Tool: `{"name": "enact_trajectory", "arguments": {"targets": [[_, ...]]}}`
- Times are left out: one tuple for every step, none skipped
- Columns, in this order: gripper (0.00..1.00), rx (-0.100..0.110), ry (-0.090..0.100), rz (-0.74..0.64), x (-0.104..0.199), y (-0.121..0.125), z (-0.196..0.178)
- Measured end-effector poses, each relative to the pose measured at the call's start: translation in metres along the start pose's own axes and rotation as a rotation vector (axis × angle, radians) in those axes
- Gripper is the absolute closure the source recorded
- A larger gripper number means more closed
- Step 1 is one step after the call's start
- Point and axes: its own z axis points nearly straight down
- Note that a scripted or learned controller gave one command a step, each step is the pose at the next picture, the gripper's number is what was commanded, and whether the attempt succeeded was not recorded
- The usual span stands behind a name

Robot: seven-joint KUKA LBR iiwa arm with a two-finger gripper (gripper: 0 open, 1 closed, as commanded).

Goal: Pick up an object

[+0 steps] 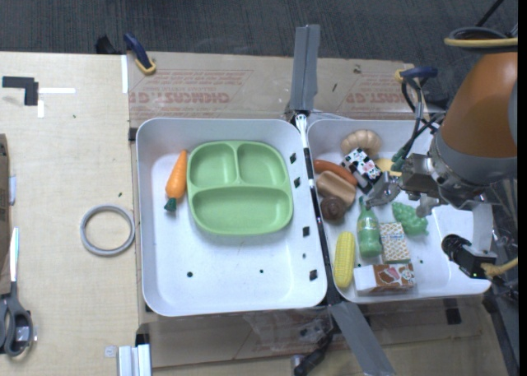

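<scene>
The right bin (461, 284) holds several toy foods: a hot dog (334, 180), a black-and-white patterned piece (361, 165), a beige lump (361, 141), a green bottle (368, 234), a corn cob (344, 257), a small carton (395, 243), a brown snack box (385, 277) and a green leafy toy (413, 218). My gripper (384, 194) hangs low over this bin, just right of the hot dog and above the green bottle. Nothing is visibly held in it. The arm's orange band (492, 103) covers the bin's right side.
In the left bin (239, 280) lie a green divided plate (240, 187) and a carrot (175, 175) to its left. A grey ring (107, 229) and scissors (15, 317) rest on the bench at left. A metal divider (305, 70) stands between the bins.
</scene>
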Motion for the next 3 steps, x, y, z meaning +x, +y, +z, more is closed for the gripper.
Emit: {"name": "enact_trajectory", "arguments": {"targets": [[0.00,0.001,-0.001,0.113,0.013,0.013,0.014],[0.00,-0.001,0.000,-0.155,-0.015,0.092,0.101],[0.00,-0.009,-0.001,-0.046,-0.028,0.148,0.143]]}}
